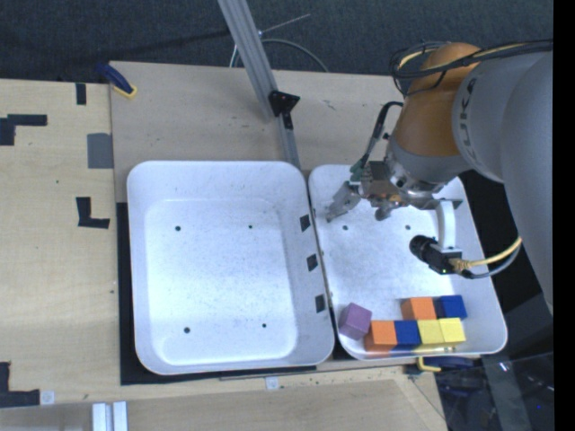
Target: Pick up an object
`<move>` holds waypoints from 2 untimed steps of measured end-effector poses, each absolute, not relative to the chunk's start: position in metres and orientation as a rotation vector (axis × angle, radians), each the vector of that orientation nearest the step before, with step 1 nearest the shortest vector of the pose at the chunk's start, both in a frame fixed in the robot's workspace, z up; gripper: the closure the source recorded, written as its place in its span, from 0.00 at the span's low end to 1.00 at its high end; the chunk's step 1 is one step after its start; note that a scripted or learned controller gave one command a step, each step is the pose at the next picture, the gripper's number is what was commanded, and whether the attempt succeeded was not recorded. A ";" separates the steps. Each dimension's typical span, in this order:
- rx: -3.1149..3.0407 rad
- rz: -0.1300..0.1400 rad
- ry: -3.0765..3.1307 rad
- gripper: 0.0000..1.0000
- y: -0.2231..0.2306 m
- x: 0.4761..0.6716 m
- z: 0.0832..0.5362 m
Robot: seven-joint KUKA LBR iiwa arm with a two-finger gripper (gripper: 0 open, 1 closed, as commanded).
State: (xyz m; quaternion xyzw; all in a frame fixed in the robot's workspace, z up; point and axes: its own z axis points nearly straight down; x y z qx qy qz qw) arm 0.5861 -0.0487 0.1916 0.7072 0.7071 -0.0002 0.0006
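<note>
Blocks (415,323) sit at the right bin's (485,281) near edge; our jaws (361,200), open and holding nothing, hang farther back.

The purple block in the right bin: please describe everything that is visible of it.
The purple block is a small cube of pale violet colour, matte like foam or painted wood. It lies in the right bin, near its lower left corner, turned slightly askew to the other blocks. Its right side stands close beside the orange block; whether they touch is unclear. The gripper is well above it in the view, apart from it.
</note>
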 end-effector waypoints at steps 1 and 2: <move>2.221 -0.003 2.225 0.00 -0.032 0.578 0.192; 2.221 -0.003 2.224 0.00 -0.024 0.582 0.191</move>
